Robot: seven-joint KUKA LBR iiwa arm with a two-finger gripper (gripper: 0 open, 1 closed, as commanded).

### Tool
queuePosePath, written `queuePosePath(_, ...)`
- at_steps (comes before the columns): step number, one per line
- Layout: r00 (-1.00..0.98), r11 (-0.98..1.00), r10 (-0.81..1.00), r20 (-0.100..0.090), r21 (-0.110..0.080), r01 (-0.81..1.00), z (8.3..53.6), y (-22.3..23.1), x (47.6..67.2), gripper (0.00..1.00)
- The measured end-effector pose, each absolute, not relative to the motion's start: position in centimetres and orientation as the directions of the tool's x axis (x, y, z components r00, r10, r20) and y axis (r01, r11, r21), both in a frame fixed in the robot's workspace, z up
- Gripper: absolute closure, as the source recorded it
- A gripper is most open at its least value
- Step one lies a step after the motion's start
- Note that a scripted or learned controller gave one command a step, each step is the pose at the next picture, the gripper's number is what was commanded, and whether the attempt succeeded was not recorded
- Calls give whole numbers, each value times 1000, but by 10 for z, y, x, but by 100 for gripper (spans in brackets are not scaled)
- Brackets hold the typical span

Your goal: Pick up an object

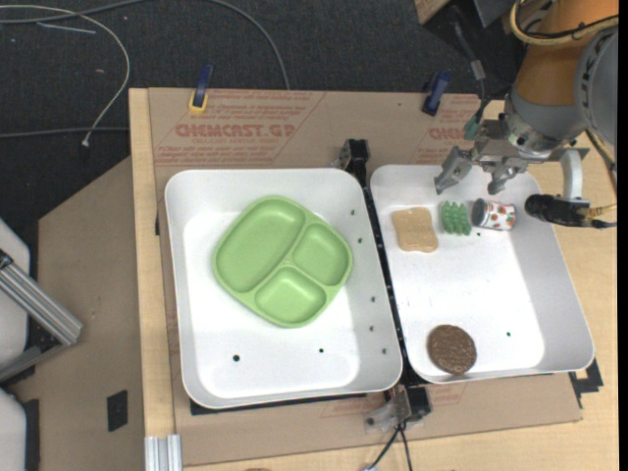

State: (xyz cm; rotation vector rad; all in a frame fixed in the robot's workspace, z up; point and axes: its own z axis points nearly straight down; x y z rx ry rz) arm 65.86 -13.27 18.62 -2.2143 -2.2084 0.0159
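Red "CHEMCAST GP" lettering (pixel 235 130) marks your bench (pixel 147 263); the jaws (pixel 481 172) hang spread apart, gripping nothing, above the right bin (pixel 549 292).

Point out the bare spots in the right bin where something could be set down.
Right bin: bare floor across the middle, bordered by the tan slab above and the brown disc below, stretching to the right wall. The upper edge is crowded: green piece, small can, and the hand above them.

two white bins (pixel 196 361), one green divided plate (pixel 283 260), four small items in the right bin.
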Motion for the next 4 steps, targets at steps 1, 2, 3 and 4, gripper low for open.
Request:
queuePosePath(1, 0, 0, 1000, 1, -1, 1000, 196, -132, 662, 0)
queuePosePath(2, 1, -1, 1000, 2, -8, 1000, 138, -141, 659, 0)
queuePosePath(3, 0, 0, 1000, 1, -2, 1000, 87, -140, 660, 0)
queuePosePath(4, -1, 1, 1000, -1, 6, 1000, 103, -140, 662, 100)
